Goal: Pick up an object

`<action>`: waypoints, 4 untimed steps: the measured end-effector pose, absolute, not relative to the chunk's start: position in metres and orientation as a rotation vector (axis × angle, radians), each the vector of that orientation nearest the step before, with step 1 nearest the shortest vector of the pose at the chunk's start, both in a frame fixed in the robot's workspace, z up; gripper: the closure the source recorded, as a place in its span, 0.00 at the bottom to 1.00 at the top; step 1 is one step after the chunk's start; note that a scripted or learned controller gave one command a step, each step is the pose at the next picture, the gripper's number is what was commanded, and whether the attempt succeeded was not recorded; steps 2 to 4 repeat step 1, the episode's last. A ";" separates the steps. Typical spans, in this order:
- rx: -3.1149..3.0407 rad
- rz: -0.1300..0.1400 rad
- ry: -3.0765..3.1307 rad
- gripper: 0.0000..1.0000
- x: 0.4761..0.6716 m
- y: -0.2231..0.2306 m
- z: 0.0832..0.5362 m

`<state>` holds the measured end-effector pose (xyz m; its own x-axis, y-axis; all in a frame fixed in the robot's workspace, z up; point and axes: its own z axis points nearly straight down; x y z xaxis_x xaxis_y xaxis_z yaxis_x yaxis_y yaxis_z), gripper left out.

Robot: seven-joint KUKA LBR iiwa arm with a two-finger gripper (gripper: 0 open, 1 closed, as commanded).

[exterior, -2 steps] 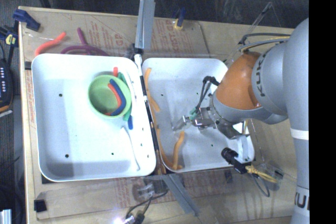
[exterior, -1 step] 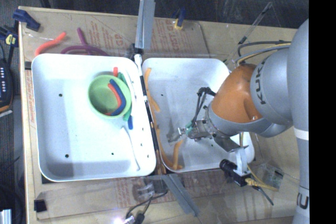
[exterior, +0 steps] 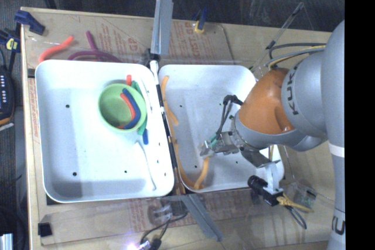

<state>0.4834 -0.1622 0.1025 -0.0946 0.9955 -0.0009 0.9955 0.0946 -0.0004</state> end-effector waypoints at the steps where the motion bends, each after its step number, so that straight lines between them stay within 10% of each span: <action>1: 2.253 -0.002 2.193 1.00 0.548 -0.118 0.194; 4: 2.253 -0.002 2.193 1.00 0.548 -0.118 0.194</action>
